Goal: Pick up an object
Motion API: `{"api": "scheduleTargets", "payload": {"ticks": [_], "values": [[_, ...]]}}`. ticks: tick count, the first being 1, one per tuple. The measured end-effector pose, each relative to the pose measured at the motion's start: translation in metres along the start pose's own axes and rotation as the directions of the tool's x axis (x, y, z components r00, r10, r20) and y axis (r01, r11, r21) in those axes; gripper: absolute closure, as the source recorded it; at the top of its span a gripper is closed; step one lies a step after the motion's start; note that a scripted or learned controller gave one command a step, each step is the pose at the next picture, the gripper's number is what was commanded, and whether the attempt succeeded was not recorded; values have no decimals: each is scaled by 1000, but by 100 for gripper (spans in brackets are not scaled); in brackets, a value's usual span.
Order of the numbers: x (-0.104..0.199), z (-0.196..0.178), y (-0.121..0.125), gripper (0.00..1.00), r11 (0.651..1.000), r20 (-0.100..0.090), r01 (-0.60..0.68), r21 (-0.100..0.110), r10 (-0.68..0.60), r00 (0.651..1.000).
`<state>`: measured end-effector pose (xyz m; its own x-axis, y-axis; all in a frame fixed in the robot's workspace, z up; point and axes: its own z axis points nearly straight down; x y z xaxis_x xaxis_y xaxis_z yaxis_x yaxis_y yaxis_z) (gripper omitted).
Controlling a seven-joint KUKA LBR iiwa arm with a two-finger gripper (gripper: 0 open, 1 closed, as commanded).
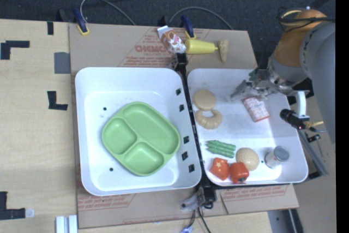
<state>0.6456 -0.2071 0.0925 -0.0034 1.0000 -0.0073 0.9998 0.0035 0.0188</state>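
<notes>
The right bin (283, 174) holds several small items. Among them are a pink-and-white packet (256, 109), a tan bun (205, 99), a pale ring doughnut (209, 118) and green beans (220, 147). Along the front lie a red pepper (219, 168), a red tomato (239, 172), a tan ball (247, 157) and a silver can (277, 156). My gripper (248, 90) hangs over the back of this bin, just above and left of the packet. It is open with nothing between its fingers.
In the left bin (87, 117) lies a green divided plate (140, 138). Behind the bins, a yellow banana toy (200, 47) and a small snack pack (172, 39) rest on the cardboard. The arm's grey body and orange band (297, 24) stand over the right bin's far right side.
</notes>
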Motion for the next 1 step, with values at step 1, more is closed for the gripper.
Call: {"api": "scheduleTargets", "payload": {"ticks": [1], "values": [[-8, 0, -24, 0, 1000, 1, 0, -2, 0, 1000]]}}
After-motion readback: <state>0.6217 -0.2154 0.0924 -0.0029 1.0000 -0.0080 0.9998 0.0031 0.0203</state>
